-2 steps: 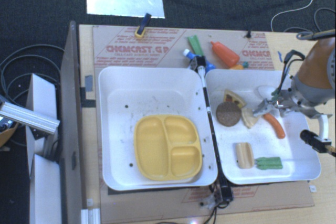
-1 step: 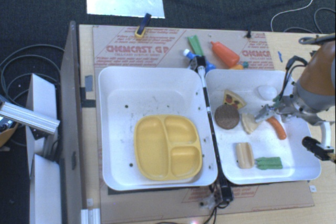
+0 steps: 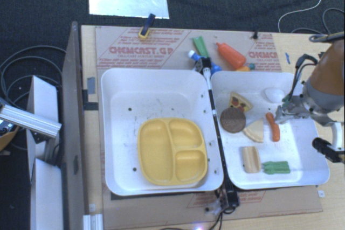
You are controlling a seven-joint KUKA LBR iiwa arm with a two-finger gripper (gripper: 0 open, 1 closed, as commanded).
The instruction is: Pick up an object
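The right bin (image 3: pixel 310 172) holds several toy foods: a pizza slice (image 3: pixel 239 100), a brown round disc (image 3: pixel 233 120), a pale wedge (image 3: pixel 254 131), a red sausage (image 3: pixel 273 126), a tan bread piece (image 3: pixel 250 159), a green piece (image 3: pixel 276 168) and a white lump (image 3: pixel 274 95). My gripper (image 3: pixel 283 113) hangs low over the bin's right half, just right of the sausage's upper end. Whether it touches the sausage cannot be told.
The left bin (image 3: pixel 124 89) carries a yellow divided plate (image 3: pixel 172 151). Behind the bins lie an orange bottle (image 3: pixel 232 55), a green item (image 3: pixel 199 44) and a blue item (image 3: pixel 195 55). The arm's orange band (image 3: pixel 330 74) stands over the right bin's far right edge.
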